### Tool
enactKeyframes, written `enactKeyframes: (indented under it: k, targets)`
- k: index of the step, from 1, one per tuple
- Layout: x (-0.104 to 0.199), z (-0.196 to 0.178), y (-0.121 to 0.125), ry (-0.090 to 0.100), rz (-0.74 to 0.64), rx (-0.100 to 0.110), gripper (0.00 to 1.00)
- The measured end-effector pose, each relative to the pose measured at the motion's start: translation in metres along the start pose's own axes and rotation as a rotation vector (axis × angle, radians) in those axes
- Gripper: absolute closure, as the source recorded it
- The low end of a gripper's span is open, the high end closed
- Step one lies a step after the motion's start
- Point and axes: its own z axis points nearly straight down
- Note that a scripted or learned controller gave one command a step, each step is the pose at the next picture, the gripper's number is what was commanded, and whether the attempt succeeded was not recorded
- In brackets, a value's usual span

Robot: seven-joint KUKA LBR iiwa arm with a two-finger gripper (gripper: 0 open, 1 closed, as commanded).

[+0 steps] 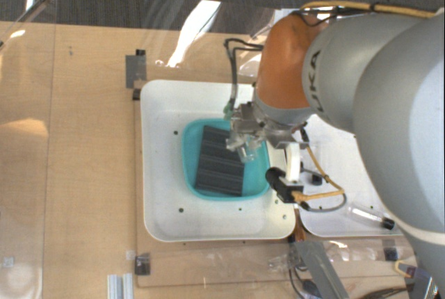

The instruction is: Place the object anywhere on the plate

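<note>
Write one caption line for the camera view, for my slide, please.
A dark ribbed block lies on the teal plate in the left white bin, with the arm's tool at its right edge.

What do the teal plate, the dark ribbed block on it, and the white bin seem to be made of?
Teal rounded-square plate: probably plastic, smooth with an even, saturated colour. Dark grey ribbed rectangular block: possibly rubber or foam, matte, with parallel grooves; the look leaves it open. Shallow white bin: likely moulded plastic, smooth with rounded corners and a soft sheen.

Arm: grey, entering from the right, bent downward.
Wrist band: orange, above the gripper.
Gripper: pointing down, finger state unclear.
</note>
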Motion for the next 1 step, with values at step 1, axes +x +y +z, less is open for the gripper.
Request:
enactKeyframes:
  k: [1]
  targets:
    - [-0.0005,-0.0002,0.0002,0.0,0.001,0.0,0.0]
